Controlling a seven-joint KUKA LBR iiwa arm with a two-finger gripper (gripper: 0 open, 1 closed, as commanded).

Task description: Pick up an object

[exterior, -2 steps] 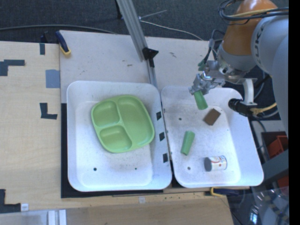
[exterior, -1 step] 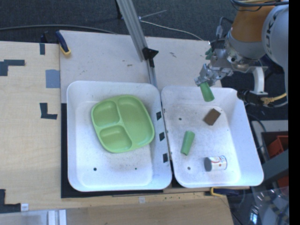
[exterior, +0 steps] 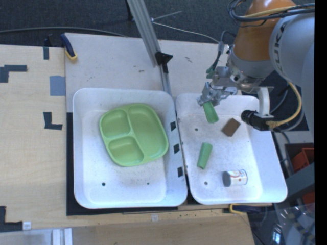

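Look first at the arm's metal two-finger gripper (exterior: 210, 100), in the upper right of the frame over the upper left corner of the right white bin (exterior: 265, 188). A short green cylinder (exterior: 210, 112) hangs directly from the jaws, its top end tucked between them, so the jaws appear closed on it, though the fingertips themselves are hard to make out. Its long axis runs nearly up and down the frame, with the lower end leaning slightly right.

Moving outward, you have a small brown block (exterior: 231, 127) just to the right of and slightly below the held cylinder, close to it but apart. Below it, near the middle of the same bin, lies a second green cylinder (exterior: 204, 155), well apart from the jaws, its long axis also near vertical in the frame with its top leaning slightly right. Toward the lower right of that bin a small white and red can with a grey end (exterior: 234, 177) lies on its side.

The raised edge between the two bins runs just left of the jaws. In the left white bin (exterior: 84, 188) sits a light green divided plastic tray (exterior: 134, 134). A slanted grey metal rail (exterior: 144, 24) crosses the pale worktop (exterior: 102, 65) above the bins, ending close to the upper left of the jaws.
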